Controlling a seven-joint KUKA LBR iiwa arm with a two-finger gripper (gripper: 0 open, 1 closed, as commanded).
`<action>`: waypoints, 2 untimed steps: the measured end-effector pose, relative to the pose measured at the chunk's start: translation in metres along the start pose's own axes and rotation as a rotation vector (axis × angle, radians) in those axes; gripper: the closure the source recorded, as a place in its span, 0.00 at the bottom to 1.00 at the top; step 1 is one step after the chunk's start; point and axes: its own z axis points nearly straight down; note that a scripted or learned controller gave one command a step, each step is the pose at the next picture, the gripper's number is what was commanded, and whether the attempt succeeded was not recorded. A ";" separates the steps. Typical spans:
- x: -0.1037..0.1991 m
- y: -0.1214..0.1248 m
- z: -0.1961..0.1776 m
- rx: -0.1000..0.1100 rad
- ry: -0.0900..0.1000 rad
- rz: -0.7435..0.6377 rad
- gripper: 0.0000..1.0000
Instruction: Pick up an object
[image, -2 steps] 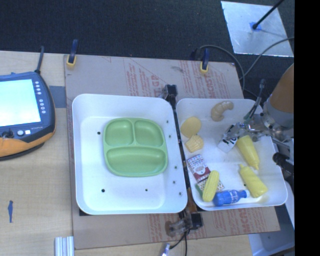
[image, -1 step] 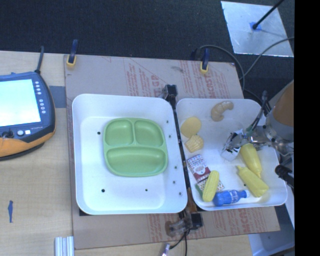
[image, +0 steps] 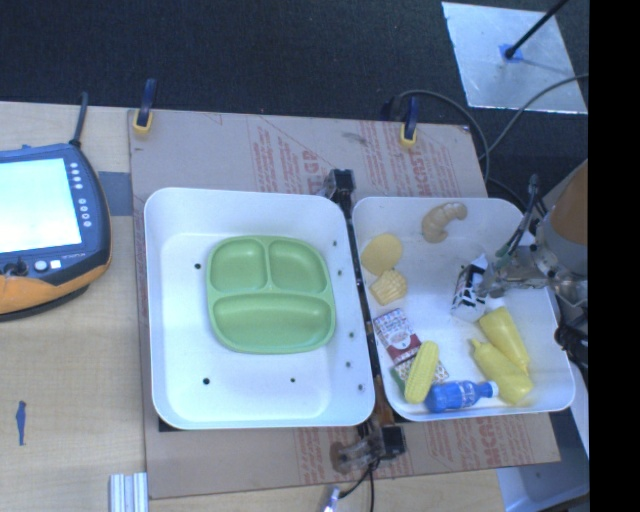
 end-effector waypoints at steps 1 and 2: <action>0.000 0.000 0.000 0.001 0.000 0.000 0.00; 0.001 -0.073 -0.019 0.038 0.004 0.004 0.00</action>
